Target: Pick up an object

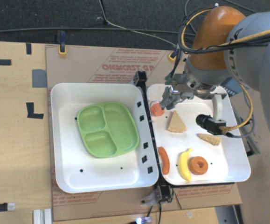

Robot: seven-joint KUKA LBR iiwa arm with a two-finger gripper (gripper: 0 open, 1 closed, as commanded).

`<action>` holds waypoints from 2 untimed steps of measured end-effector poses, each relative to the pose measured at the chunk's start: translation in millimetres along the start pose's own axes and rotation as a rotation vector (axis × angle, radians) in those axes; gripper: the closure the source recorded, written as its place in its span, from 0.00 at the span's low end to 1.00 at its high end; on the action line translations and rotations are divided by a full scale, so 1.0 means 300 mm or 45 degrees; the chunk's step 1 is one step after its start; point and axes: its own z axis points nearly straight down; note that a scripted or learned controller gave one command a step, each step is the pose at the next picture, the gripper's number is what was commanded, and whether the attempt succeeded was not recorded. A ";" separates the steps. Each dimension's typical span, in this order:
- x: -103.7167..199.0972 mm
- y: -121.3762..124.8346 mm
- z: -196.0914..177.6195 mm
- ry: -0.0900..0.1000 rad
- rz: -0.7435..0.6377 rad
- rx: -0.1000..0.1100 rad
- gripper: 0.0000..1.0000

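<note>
The right bin holds several toy foods. A small orange-red piece lies at its far left edge, and a tan wedge sits beside it. A pale crust-like piece lies further right. At the front lie a red-orange sausage shape, a yellow banana and an orange ring. My gripper hangs over the bin's back left corner, just above and right of the small orange-red piece, with nothing visibly between its fingers.
The left bin holds a green divided plate. A black divider runs between the bins. The arm's grey body and orange band loom over the right bin's back, trailing yellow cables.
</note>
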 end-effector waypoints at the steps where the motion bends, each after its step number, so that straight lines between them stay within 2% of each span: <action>1: 0.175 -0.094 0.027 0.000 0.000 0.003 1.00; 2: 0.316 -0.149 0.069 -0.001 0.001 0.002 1.00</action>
